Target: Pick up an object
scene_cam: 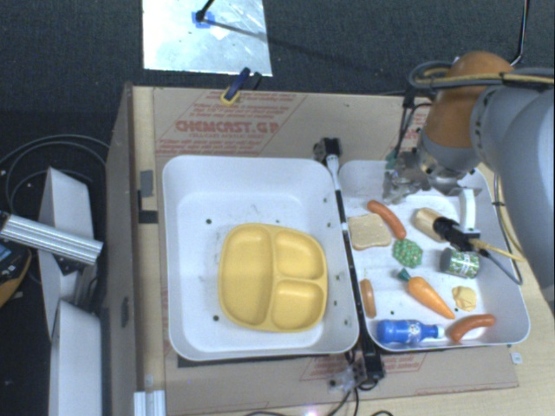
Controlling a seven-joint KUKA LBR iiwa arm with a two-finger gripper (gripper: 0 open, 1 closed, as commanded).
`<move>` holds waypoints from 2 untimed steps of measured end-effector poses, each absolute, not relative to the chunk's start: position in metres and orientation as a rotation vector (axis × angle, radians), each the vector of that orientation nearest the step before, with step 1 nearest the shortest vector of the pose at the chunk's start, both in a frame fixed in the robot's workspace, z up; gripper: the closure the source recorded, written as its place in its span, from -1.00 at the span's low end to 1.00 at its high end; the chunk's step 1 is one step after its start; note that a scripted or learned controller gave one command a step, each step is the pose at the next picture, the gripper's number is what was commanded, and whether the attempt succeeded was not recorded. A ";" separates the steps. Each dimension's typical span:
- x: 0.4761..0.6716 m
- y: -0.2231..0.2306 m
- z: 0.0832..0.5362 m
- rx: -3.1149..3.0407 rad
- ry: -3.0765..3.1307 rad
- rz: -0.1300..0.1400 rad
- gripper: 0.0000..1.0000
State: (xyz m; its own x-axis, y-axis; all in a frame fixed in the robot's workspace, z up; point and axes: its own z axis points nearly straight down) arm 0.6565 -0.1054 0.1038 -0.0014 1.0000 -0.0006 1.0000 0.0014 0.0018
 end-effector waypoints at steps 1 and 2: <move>0.669 -0.133 0.085 2.219 2.221 0.001 -1.00; 0.670 -0.147 0.125 2.217 2.220 0.004 -1.00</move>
